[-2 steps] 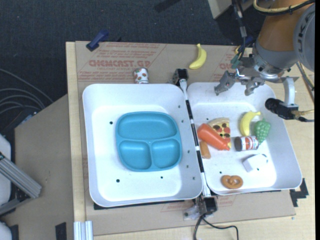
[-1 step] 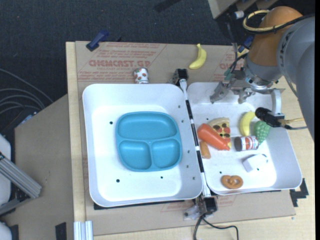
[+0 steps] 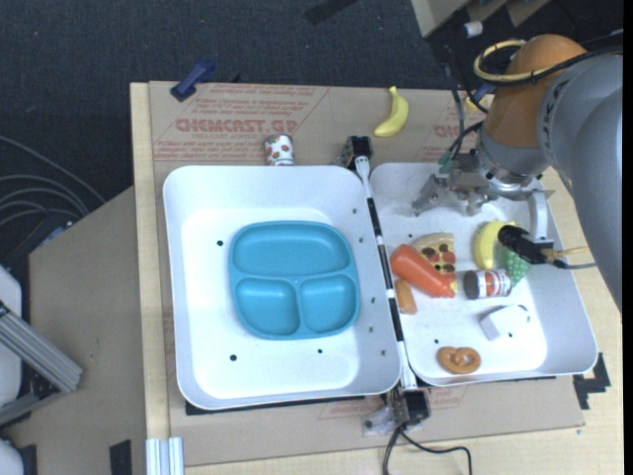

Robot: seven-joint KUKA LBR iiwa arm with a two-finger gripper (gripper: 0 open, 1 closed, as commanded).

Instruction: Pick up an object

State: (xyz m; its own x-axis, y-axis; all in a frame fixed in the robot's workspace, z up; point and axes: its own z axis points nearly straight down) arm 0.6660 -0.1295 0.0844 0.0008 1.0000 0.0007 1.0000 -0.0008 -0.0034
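Hovering over the back of the right bin (image 3: 569, 330), I had my fingers (image 3: 457, 188) low above its white floor, and from this height I could not tell how far apart they stood or whether anything sat between them. The things to choose from lay toward the front of that bin: a carrot (image 3: 421, 272) touching a pizza slice (image 3: 436, 249), a yellow lemon (image 3: 489, 242) just beside a small bottle (image 3: 488, 285), a white block (image 3: 502, 321) and a pretzel (image 3: 459, 359) near the front rim. The left bin (image 3: 188, 295) carried a blue divided plate (image 3: 293, 277). I judged the carrot the best target: likely light, hard plastic, a little slippery, so best pinched across its thick middle. A banana (image 3: 392, 115) lay out on the counter (image 3: 237, 117) behind the bins.
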